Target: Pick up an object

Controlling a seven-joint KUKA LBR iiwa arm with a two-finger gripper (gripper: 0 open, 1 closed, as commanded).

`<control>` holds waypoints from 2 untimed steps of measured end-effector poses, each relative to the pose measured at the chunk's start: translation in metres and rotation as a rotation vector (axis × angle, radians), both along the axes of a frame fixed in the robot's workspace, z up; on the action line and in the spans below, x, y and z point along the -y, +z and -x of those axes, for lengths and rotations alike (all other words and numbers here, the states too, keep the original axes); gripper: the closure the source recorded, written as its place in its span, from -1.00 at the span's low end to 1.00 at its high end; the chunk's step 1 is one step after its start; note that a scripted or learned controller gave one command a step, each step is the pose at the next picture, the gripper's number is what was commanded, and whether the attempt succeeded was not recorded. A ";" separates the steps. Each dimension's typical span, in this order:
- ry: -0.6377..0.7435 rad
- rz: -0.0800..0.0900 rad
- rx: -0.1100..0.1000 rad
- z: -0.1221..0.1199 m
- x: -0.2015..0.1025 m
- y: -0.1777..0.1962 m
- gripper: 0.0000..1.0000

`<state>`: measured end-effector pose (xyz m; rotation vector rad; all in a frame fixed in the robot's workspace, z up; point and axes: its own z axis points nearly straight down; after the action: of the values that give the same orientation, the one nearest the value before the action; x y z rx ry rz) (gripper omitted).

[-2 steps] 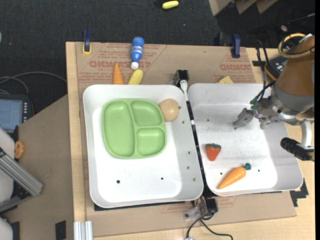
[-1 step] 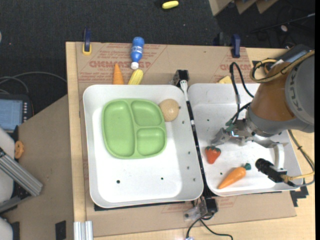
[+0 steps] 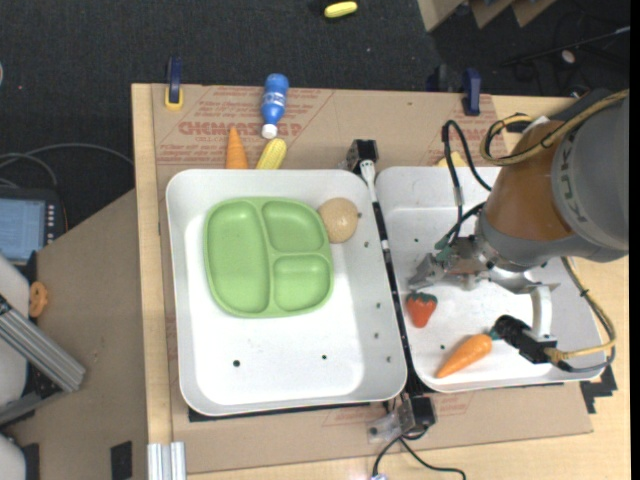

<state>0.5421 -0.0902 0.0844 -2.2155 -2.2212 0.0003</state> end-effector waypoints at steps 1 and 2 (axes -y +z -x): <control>0.001 0.005 0.012 -0.082 0.003 0.014 -1.00; 0.000 0.004 0.007 -0.098 0.003 0.000 -1.00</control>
<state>0.6398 -0.0929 0.0842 -2.2214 -2.2266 -0.0026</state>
